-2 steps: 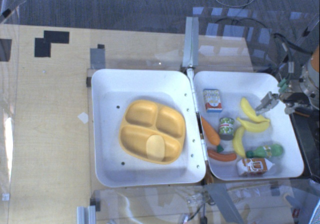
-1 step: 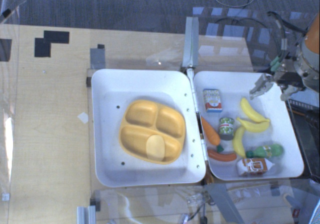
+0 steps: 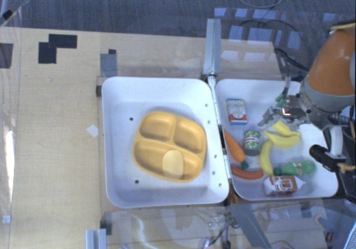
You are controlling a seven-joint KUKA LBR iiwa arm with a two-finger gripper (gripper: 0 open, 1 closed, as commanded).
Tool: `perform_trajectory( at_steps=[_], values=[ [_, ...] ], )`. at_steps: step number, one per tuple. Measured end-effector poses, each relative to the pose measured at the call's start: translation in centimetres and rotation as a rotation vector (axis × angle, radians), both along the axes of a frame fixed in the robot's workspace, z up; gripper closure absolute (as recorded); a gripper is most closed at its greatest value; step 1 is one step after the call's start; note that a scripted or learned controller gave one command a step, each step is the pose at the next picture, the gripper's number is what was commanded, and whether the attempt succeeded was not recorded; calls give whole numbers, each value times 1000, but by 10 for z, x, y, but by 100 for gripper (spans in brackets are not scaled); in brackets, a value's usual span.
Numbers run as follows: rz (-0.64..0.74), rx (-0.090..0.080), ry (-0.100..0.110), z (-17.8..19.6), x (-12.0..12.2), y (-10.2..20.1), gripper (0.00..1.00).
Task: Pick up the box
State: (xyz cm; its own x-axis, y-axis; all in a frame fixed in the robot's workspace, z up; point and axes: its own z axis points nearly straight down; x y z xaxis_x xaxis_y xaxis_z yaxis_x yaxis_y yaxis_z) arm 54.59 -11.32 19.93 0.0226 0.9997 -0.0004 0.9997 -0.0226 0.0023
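Observation:
A small red, white and blue box (image 3: 236, 111) stands in the right bin (image 3: 253, 91), near its left wall and towards the back. A brown and white carton (image 3: 283, 185) lies at the front of the same bin. My gripper (image 3: 282, 113) hangs over the middle right of that bin, just above a yellow banana (image 3: 283, 138). It is to the right of the small box, with a gap between them, and nothing shows as held in it. The arm's orange band (image 3: 332, 67) rises to the right.
The right bin also holds a small can (image 3: 252, 140), a carrot (image 3: 235, 147), a sausage (image 3: 247, 173), a second banana (image 3: 266, 157) and a green bottle (image 3: 296, 168). In the left bin (image 3: 119, 131) lies a yellow divided tray (image 3: 169, 145). Cables run behind the bins.

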Motion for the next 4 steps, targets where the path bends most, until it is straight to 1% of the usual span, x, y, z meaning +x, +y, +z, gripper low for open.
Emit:
perform_trajectory(
  at_steps=[1, 2, 3, 4],
  values=[
    [165, 0, -2, -103, 27, 28, 0],
    [166, -1, -8, -91, 29, 28, 100],
    [166, -1, -8, -91, 29, 28, 0],
    [124, -2, -7, -111, 88, 18, 0]
  ],
)
